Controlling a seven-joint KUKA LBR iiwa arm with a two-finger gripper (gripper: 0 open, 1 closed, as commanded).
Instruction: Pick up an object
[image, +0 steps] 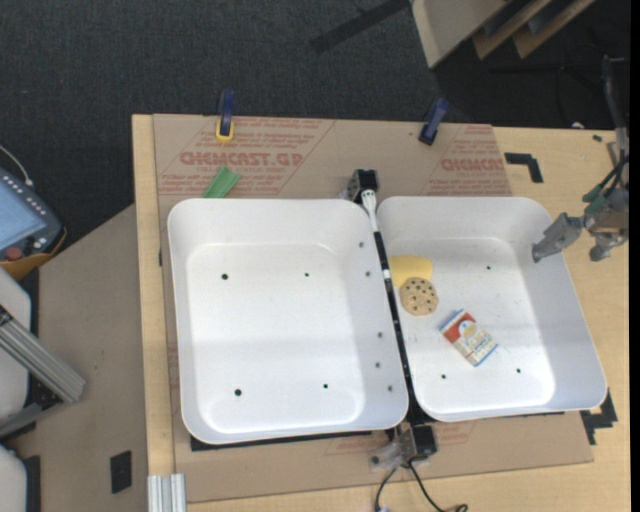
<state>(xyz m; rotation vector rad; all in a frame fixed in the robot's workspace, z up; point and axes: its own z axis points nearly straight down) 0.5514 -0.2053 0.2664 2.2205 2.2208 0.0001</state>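
Observation:
Three small things lie in the right bin (560, 380). A yellow piece (412, 268) rests near the bin's left wall, and a round brown cookie (419, 295) with dark chips touches its lower edge. A small red, white and blue box (469, 337) lies flat near the bin's middle. My gripper (578, 243) hangs over the bin's upper right rim, well to the right of all three. Its two grey fingers (554, 238) stand apart, open, with nothing between them.
The left bin (190, 300) sits beside the right one, a black divider strip (385, 290) between them. Both rest on a cardboard sheet (330, 150) held by a yellow clamp (225, 125) and a blue clamp (434, 120). A green scrap (221, 183) lies on the cardboard.

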